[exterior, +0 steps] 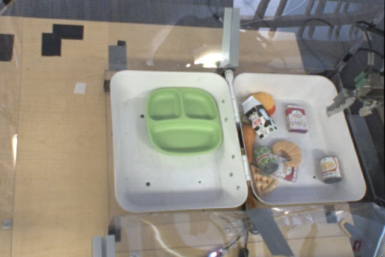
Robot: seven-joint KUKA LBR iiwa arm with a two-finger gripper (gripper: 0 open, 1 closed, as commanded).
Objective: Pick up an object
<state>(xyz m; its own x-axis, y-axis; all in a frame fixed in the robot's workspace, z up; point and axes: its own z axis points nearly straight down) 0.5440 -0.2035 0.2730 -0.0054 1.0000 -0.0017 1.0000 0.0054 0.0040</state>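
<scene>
Objects to pick all lie in the white bin on the view's right [337, 90], and none of them is held. The gripper [354, 99] is at the far right rim of this bin, over its edge; if it is wide or narrow I cannot tell, it is too dark and partly hidden there.

Nearest to it lies a small red box [296, 118], flat, with its long axis going from the far side to the near side of the bin. A small can [329, 168] is near the front right corner, apart from the others. Further in comes a ring-shaped pastry [287, 152], which touches a green and red packet [269, 162]; a waffle piece [263, 181] is just in front of that packet. A cow-patterned milk carton [258, 118] lies tilted, its long axis from upper left to lower right, and it partly covers an orange round thing [265, 102]. An orange stick [248, 139] lies along the dividing wall.

In the left bin [129, 189] rests a green divided plate [183, 120] with three compartments
</scene>
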